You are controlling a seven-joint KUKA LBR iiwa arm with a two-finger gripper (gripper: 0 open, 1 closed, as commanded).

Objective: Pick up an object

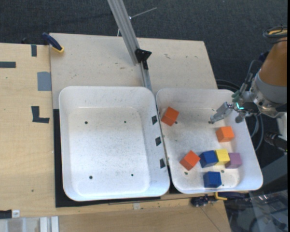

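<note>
Your arm [272,79] came in from the right edge, orange band up top, wrist angled down-left over the right bin [198,96]. The gripper [221,114] sat over that bin's upper right area, above bare floor, pointing toward the middle. Its fingers looked spread a little with nothing between them, but they were small and blurred, so treat that as a rough read.

Most of the arm was cut off by the frame edge; you only got the wrist section and the gripper. Whether the fingertips touched the bin floor couldn't be made out.

Count in the right bin, seven blocks:
- three orange: one orange cube [170,115] near the left wall, one orange block [225,134] just below-right of the gripper, one orange piece [189,160] lower middle
- two blue: one blue cube [208,158] beside that orange piece, one blue block [212,179] near the front wall
- one yellow cube [223,155], touching the blue cube
- one purple cube [234,160], right of the yellow

The left bin [108,93] sat alongside, touching the right one at the shared rim
</note>
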